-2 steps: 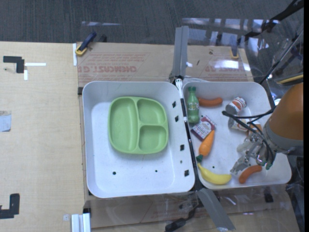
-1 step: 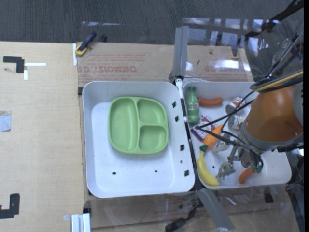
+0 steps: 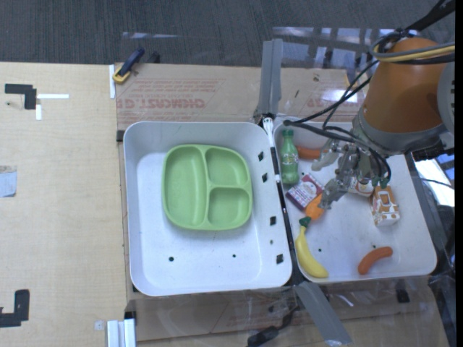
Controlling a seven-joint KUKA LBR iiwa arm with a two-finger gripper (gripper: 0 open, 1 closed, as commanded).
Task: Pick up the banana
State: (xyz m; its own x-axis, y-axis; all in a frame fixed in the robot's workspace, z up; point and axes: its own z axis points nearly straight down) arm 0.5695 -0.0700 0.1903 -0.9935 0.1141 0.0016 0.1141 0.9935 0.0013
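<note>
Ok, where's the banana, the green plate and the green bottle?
banana (image 3: 309, 256), camera view, middle of its yellow body.
green plate (image 3: 189, 186), camera view, its big compartment.
green bottle (image 3: 289, 162), camera view, its label.

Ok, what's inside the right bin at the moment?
The right bin holds a banana, sausage, green bottle, carrot, purple packet and small carton. The gripper and arm cover part of the far end.

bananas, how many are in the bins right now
1. The banana lies in the right bin, near its front left corner, beside the wall shared with the left bin. The arm covers part of the right bin's back, so another could be hidden there.
</note>
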